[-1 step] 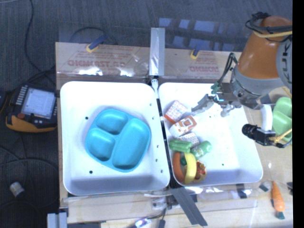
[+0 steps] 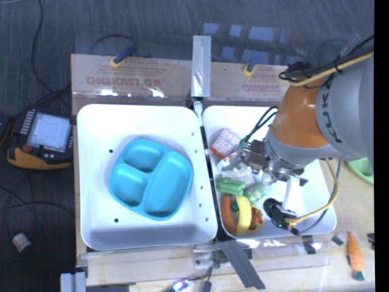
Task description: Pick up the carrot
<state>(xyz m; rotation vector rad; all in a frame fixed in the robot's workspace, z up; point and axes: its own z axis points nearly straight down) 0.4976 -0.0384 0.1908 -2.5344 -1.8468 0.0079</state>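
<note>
In right white bin (image 2: 316,221): grey-and-orange arm's gripper (image 2: 252,174) low over toy-food pile; finger state impossible to tell. Small orange carrot (image 2: 228,210) beside yellow banana (image 2: 242,213). Risk: grabbing neighbour instead, given crowding.

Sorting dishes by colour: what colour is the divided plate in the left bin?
Light blue; the divided plate shows in the camera view.

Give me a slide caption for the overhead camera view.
KUKA arm reaching over the right bin of toy food, blue divided plate in the left bin.
</note>
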